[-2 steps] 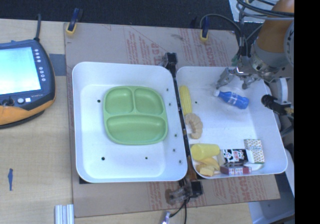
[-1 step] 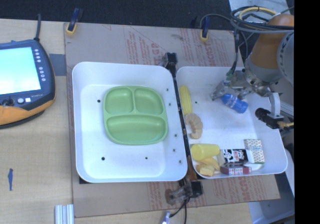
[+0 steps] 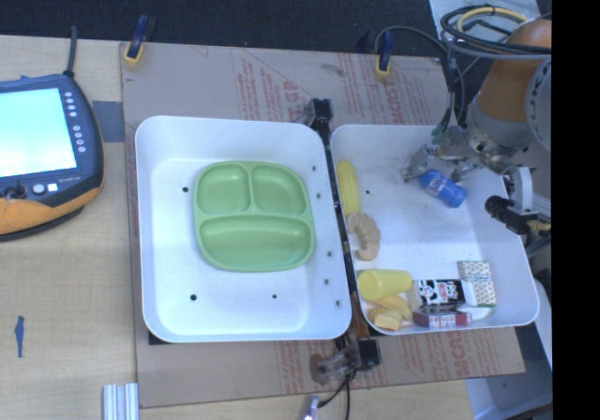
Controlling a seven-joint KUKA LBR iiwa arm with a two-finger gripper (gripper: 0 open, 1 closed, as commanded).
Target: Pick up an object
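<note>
Hand (image 3: 441,165): low over the right bin's far end, at a blue object; whether it grips or gapes cannot be told.
Blue object (image 3: 442,188): small cylinder lying tilted on the right bin (image 3: 398,221) floor, just beside the hand.
Right bin's near end: corn cob (image 3: 348,186), tan piece (image 3: 365,234), yellow cup (image 3: 384,283), small cartons (image 3: 457,294); print too small to read.
Left bin (image 3: 169,259): green divided plate (image 3: 253,216), centred.
Tabletop (image 3: 75,315): tablet (image 3: 42,151) at left, screen lit, writing illegible.
</note>
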